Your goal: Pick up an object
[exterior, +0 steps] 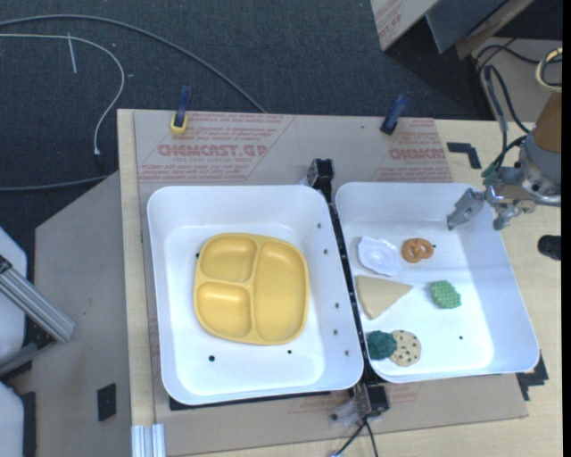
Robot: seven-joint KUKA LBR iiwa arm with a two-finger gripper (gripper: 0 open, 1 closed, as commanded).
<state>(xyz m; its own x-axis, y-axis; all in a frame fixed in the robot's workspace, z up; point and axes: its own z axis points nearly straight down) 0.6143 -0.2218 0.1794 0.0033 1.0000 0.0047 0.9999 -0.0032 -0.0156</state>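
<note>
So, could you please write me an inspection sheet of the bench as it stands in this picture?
Surface: cardboard-topped bench bearing two shallow white bins side by side.
Job's things: right bin holds a white piece, brown bagel-like piece, tan wedge, green piece, dark green piece and cookie.
Clutter: yellow divided plate in the left bin.
Grippers: gripper above the right bin's far right part, nothing seen between its fingers.
Cables: white cable on the dark floor; cables at upper right.
Surroundings: two blue clamps on the far edge; cardboard box.
</note>
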